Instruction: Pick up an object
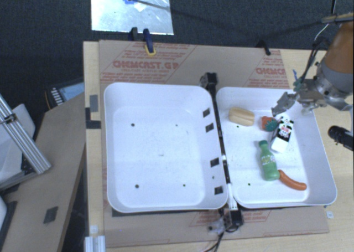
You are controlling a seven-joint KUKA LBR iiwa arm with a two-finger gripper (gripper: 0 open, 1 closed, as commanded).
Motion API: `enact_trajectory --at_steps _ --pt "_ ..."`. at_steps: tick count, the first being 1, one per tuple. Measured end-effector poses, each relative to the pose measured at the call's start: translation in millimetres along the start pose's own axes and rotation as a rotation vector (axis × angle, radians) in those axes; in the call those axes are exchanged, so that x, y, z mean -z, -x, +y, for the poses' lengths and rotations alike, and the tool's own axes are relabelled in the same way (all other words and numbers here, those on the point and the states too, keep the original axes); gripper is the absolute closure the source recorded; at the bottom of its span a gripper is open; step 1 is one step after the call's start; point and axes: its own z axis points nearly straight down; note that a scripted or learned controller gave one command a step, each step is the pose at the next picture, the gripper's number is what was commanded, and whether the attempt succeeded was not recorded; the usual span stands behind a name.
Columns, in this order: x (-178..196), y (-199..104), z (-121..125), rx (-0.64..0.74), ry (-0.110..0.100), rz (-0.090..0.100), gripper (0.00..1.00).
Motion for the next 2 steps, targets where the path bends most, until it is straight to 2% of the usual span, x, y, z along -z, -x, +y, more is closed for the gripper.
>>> enact_trajectory --at_steps 1,2 --pt "-115.0 -48.7 -33.9 0.005 -0.013 0.006 0.0" --pt "-146.7 -77.9 -77.4 -0.001 -0.006 0.003 0.0"
